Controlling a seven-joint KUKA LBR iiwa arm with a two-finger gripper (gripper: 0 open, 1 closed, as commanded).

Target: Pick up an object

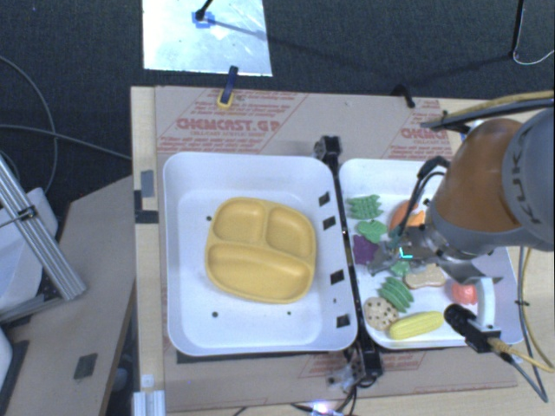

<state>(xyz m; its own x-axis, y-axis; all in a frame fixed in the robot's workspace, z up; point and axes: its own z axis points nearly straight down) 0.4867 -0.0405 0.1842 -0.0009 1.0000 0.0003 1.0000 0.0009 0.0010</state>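
Yellow plastic toy corn cob [416,324] lies at the lower right of the frame, nearest the camera, beside a round speckled toy cookie [376,311] and green toy pods [398,293]. Above them, the end effector [392,256] hovers among crowded pieces; whether it is open or closed I cannot tell. Risk: tight packing could make it nudge neighbours or pinch two at once.

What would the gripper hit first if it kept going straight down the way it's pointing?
Probably the purple toy, just beside the gripper in the right bin. Depth is unclear from above, so it may reach the bin floor instead.
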